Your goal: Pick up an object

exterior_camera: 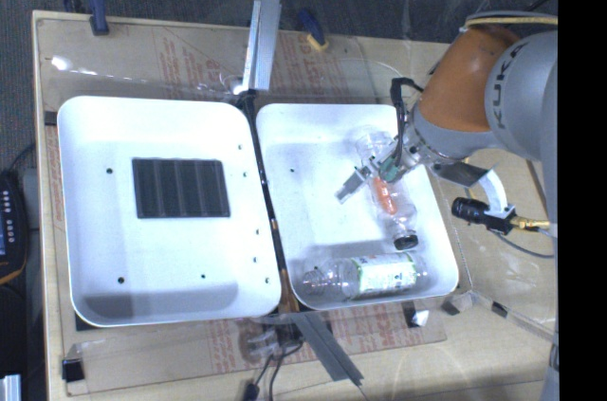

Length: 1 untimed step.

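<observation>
Grey arm [493, 96] slanting down into right bin [303, 153], wrist over small bottle [391, 200].

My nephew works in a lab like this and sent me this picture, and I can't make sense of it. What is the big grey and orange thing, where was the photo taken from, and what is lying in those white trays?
The photo comes from one camera fixed above a bench, looking down at a slant. The grey and orange thing is a robot arm reaching in from the right. At its tip is a two-finger gripper, low over the right bin.

In that bin a clear plastic bottle lies on its side by the near wall, and a smaller clear bottle with an orange part lies just beside the gripper. The left bin holds a dark ribbed rectangle.

I can't tell whether anything is being held.
</observation>
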Tool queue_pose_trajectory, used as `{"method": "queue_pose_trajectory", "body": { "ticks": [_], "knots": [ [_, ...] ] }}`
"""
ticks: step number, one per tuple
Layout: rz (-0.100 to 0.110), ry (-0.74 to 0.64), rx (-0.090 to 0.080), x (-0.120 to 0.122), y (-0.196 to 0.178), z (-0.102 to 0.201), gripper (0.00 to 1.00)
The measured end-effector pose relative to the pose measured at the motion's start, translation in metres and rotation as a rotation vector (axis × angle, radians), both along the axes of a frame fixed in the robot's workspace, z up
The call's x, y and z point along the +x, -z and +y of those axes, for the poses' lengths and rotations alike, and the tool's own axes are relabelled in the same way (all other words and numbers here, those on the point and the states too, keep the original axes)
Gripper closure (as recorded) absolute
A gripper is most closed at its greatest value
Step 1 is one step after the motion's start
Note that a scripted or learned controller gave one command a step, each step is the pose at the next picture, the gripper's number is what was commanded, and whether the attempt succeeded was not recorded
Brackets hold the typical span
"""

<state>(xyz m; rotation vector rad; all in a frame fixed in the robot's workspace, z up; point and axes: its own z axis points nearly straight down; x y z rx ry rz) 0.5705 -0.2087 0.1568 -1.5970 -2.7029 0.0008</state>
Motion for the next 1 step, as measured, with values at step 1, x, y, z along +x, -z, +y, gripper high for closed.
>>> {"method": "queue_pose_trajectory", "body": {
  "ticks": [1],
  "knots": [
    [-0.001, -0.267, 0.000, -0.0232, 0.0173, -0.0004, 0.00]
  ]
}}
